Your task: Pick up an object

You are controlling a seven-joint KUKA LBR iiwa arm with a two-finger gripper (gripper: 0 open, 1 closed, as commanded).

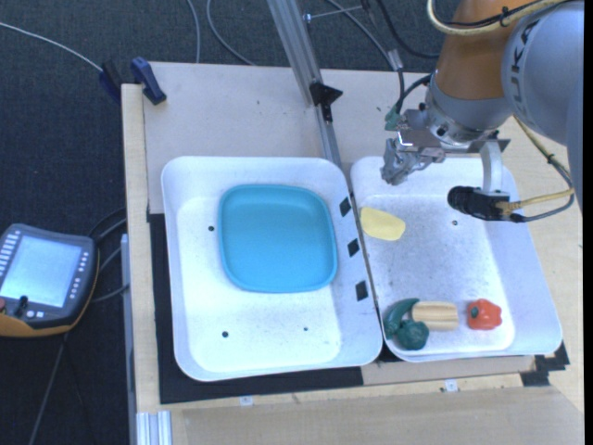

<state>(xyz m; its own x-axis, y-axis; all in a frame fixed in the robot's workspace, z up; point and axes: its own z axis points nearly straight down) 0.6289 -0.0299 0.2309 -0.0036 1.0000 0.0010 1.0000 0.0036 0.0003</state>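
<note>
Worktop [232,100] front edge is nearest; both bins sit on it. Left bin [185,341] carries a blue tray [278,237], down-left of the jaws [400,167]. Right bin [519,276]: jaws hang over its far-left corner, nothing between them; cannot tell how wide they stand. Yellow piece [382,223] just below the jaws, apart. Bare bin floor beyond it. Green object [406,324], wooden block [435,315], red pepper [483,314] line the near rim, well apart from the jaws.

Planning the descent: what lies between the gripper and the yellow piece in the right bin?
In the camera view, only bare speckled floor of the right bin separates the gripper from the yellow piece.
</note>
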